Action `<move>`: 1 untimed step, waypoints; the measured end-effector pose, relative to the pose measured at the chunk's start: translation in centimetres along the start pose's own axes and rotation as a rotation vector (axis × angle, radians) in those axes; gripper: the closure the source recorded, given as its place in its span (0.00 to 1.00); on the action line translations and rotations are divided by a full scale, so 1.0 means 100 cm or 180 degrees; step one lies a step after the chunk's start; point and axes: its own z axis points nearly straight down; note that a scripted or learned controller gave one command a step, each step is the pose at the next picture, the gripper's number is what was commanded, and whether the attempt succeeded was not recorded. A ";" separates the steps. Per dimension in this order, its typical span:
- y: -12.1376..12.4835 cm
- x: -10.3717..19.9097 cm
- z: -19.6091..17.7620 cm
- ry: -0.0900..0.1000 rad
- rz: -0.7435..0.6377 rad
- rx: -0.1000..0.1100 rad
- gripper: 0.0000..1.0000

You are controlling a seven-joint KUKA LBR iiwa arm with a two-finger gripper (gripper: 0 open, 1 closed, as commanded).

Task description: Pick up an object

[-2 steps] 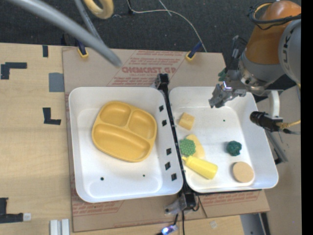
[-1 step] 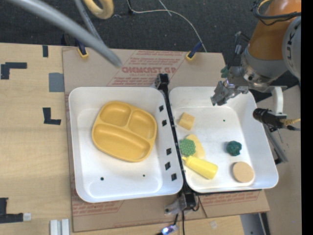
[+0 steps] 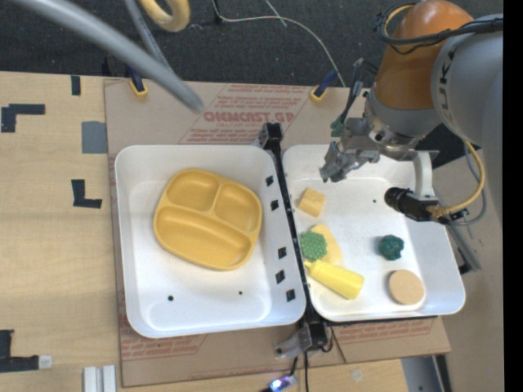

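Observation:
My gripper (image 3: 337, 167) hangs over the back left part of the right bin (image 3: 425, 305), with nothing between its fingers. Just in front of it and slightly left lies a pale yellow cube (image 3: 310, 202). Further forward sit a green broccoli piece (image 3: 313, 245) on a thin yellow disc, and a yellow cylinder (image 3: 334, 278) lying on its side. A dark green lump (image 3: 391, 247) and a tan round disc (image 3: 405, 287) rest toward the bin's right side.
The left bin (image 3: 135, 300) holds a yellow divided plate (image 3: 208, 217). A black divider with clips (image 3: 282, 219) runs between the bins. A black cable fitting (image 3: 409, 202) juts out beside the wrist over the right bin.

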 end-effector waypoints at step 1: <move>0.013 0.059 0.016 0.0002 -0.0005 0.0001 1.00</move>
